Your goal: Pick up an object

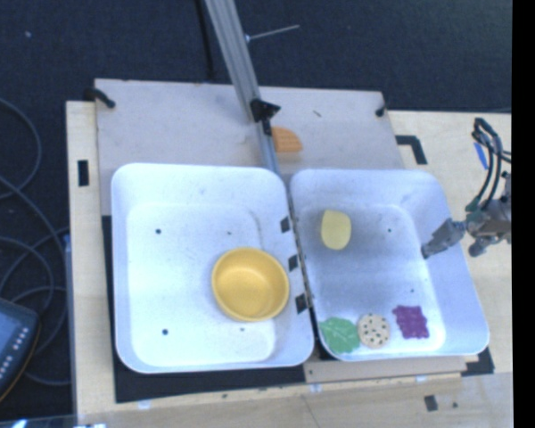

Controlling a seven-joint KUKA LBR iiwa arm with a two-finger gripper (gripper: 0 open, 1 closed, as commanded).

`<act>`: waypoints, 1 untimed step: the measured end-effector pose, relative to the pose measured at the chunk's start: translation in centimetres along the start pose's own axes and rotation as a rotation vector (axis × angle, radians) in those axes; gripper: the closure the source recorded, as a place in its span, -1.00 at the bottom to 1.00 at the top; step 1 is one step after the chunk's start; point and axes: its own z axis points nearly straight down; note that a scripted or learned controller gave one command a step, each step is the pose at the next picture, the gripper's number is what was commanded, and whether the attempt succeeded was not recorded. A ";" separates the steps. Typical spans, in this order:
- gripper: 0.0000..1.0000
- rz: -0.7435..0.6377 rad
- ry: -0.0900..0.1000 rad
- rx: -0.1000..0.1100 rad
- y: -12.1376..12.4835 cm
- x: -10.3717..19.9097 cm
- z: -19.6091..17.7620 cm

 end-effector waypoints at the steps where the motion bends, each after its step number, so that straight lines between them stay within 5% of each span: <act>1: -1.00 0.001 0.000 0.000 0.0 0.0 0.0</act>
